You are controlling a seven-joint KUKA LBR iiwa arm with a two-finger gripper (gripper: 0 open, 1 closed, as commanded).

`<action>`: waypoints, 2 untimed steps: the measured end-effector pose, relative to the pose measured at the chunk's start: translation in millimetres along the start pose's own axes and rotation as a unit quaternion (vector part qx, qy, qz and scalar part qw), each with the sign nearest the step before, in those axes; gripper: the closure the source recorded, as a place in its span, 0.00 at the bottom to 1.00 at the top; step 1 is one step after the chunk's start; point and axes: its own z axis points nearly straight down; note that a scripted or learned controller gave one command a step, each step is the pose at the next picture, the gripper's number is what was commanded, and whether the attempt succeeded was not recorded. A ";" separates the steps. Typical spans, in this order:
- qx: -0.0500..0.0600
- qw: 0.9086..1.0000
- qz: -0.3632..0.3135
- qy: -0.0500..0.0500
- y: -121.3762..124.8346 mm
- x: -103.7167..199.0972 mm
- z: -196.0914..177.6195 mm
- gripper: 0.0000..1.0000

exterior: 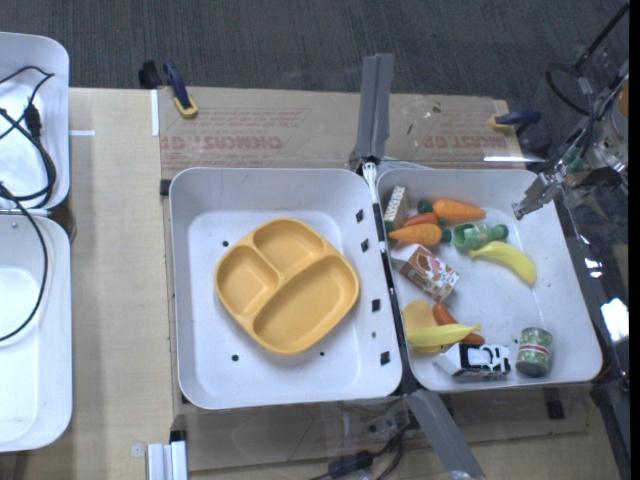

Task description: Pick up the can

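Looked like the approach step: end effector (530,201) hovered over the right bin's (585,298) far edge, grip state unclear, needing to travel down to the can (534,351).

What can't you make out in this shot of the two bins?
- Can label: too small to read in the camera view.
- Pincer: too small and blurred to judge.
- Orange item: partly under the front banana.
- Carton print: too small.

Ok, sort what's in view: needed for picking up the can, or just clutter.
Needed: can; gripper.

Clutter: plate; carrots; bananas; carton; toy car.
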 end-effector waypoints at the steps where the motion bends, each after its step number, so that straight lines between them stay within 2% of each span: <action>1: -0.001 1.000 -0.029 0.000 -2.6 -22.9 54.9 0.00; 2: -0.001 1.000 0.008 0.001 -71.3 45.4 158.3 0.00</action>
